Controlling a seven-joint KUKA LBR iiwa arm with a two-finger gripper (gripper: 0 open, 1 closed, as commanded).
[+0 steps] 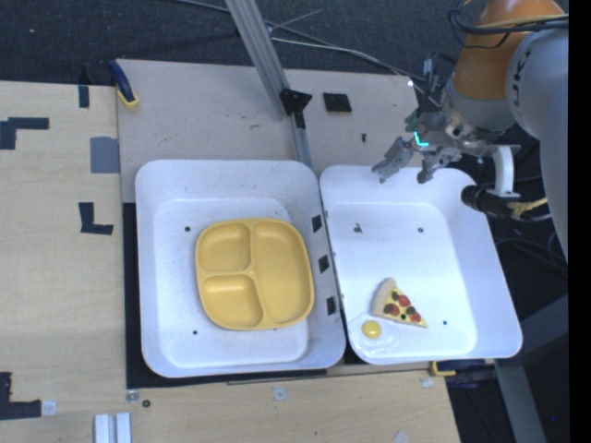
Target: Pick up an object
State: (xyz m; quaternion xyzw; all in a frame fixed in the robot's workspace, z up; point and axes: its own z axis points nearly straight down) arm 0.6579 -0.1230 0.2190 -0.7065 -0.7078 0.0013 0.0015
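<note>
Nearest, the pizza slice (399, 305) lies untouched well below the spread, empty gripper (406, 167), so reaching is underway; next calls for descending onto it.

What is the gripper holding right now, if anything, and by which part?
Nothing. The gripper hangs open above the right bin's far edge, with the pizza slice lying apart at the near end.

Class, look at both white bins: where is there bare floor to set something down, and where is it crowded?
Right bin: bare from the far rim, under the open claw, down to the pizza slice and yellow piece. Left bin: the yellow divided plate crowds it; a narrow margin remains.
</note>
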